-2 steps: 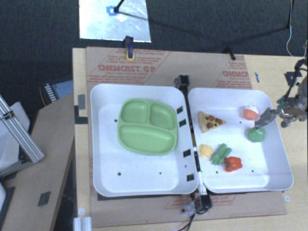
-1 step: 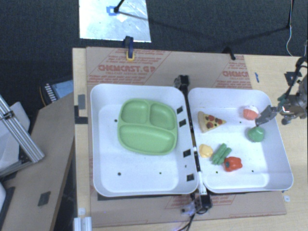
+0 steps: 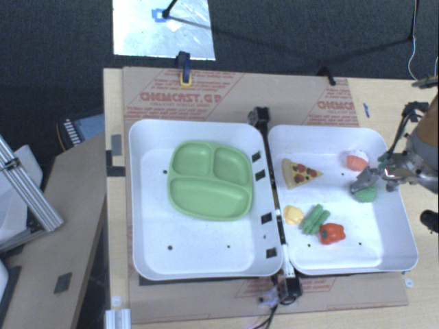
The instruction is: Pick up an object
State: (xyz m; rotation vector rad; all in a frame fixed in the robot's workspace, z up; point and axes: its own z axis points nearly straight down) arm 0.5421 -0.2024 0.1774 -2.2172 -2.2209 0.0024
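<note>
The right bin (image 3: pixel 394 252) holds several toy foods: a pizza slice (image 3: pixel 300 173), a pink and white piece (image 3: pixel 357 161), a round green piece (image 3: pixel 367 195), a yellow piece (image 3: pixel 293 214), green beans (image 3: pixel 315 218) and a red pepper (image 3: pixel 332 233). My gripper (image 3: pixel 365 183) reaches in from the right edge and hangs low over the bin's right side. It is right above the round green piece and partly covers it, just below the pink and white piece.
The left bin (image 3: pixel 147 238) holds a green divided plate (image 3: pixel 210 180). A black hinge strip (image 3: pixel 273 204) runs between the bins. Both bins rest on brown cardboard (image 3: pixel 226 94). A shiny sheet (image 3: pixel 163 19) lies beyond the bench.
</note>
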